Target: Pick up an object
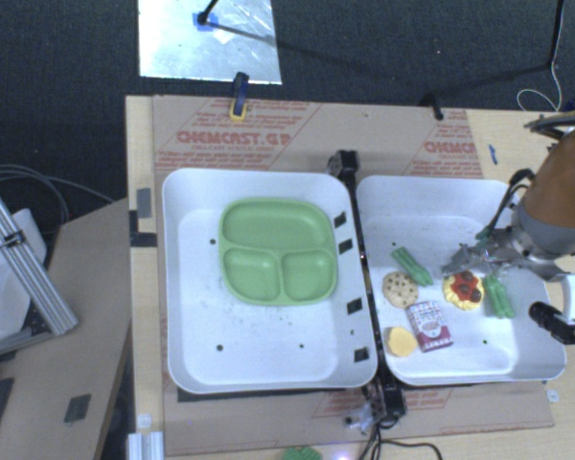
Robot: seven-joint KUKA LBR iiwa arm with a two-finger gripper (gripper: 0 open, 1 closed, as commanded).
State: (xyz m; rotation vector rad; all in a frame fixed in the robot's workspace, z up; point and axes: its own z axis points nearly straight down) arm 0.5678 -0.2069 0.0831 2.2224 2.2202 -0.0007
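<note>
The right bin (431, 209) holds several toy foods. A green bean pod (412, 264) lies near its middle, with a chocolate-chip cookie (399, 288) just below it. A yellow round piece (401, 341) and a red-and-white packet (428, 324) lie near the front wall. A yellow-and-red pizza-like piece (464, 290) sits to the right, next to another green piece (499, 297). My gripper (471, 255) hangs low in this bin, just above the pizza-like piece, with the grey and orange arm (561, 199) behind it.
The left bin (187, 257) bears a green divided plate (276, 252). A black divider with clips (350, 247) runs between the bins. A black part of the arm (556, 322) juts over the right bin's right rim.
</note>
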